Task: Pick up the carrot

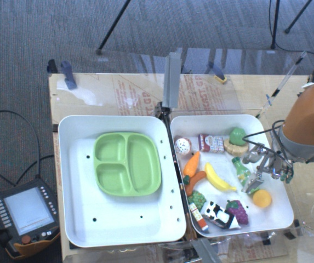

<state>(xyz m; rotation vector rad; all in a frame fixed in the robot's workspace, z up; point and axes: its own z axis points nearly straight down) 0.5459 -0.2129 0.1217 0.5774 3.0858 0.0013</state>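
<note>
The carrot (192, 164) is seen at the left side of the right bin (280, 218), its long axis tilted from 1 to 7 o'clock. From the gripper (251, 189), it lies toward 9 o'clock — well apart, a banana (218, 179) between. Nothing is held; how far the gripper is open cannot be told — it is too small and cluttered.

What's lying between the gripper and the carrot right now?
In the camera view, the banana lies between the gripper and the carrot.
</note>
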